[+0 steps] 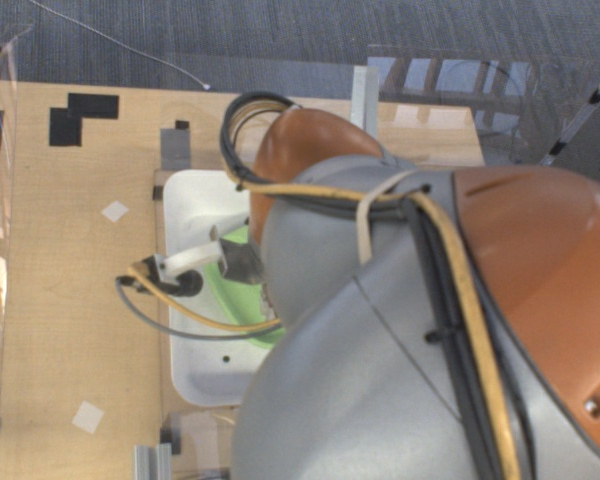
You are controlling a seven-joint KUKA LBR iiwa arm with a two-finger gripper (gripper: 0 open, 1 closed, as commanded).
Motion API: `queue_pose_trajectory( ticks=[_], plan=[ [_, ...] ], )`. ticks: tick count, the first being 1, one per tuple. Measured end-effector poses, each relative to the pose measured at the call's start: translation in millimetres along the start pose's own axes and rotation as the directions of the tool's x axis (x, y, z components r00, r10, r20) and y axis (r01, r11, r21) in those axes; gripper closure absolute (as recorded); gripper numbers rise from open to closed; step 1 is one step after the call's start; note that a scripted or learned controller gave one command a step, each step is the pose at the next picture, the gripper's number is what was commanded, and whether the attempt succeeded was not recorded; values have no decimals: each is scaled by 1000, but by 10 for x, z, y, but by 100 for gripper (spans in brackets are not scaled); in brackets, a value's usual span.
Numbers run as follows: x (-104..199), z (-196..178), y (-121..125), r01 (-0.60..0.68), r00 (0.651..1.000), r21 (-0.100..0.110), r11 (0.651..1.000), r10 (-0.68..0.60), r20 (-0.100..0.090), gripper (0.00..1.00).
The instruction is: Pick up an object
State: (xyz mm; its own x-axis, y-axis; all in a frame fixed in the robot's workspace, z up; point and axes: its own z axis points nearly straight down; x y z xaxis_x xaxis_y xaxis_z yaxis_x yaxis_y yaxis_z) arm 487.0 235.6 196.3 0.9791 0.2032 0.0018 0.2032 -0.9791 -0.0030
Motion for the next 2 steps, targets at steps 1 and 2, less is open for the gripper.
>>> queue_pose_trajectory(
  ticks=[1,2],
  plan=[
    [-4,-609,44,370,929,-2,929,-370,-1,100],
    [-23,698,75,91,996,-2,996,-91,4,100]
  ],
)
